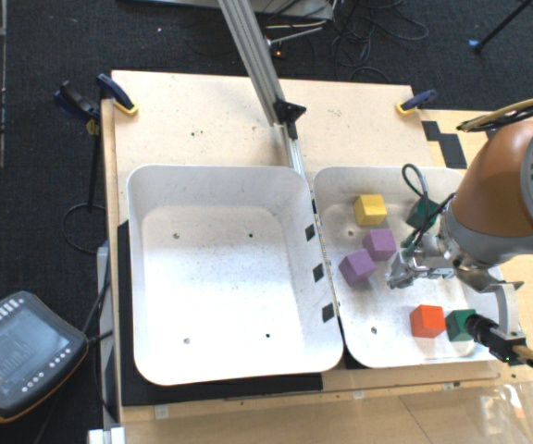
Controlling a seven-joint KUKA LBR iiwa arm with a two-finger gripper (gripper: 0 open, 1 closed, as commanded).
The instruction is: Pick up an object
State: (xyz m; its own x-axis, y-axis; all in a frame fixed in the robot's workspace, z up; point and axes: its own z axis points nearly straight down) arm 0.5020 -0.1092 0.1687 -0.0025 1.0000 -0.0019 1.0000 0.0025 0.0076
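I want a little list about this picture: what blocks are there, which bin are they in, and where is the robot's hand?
bins: two white ones, left bin and right bin
blocks: yellow block, two purple blocks, orange block, green block
where the blocks are: all in the right bin
gripper: over the right bin, beside the purple blocks
held: nothing seen between the fingers

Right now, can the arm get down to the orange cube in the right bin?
Probably yes. The orange cube lies uncovered near the right bin's front, with only the green cube close beside it. The gripper hangs just behind it, so a short move should reach it.
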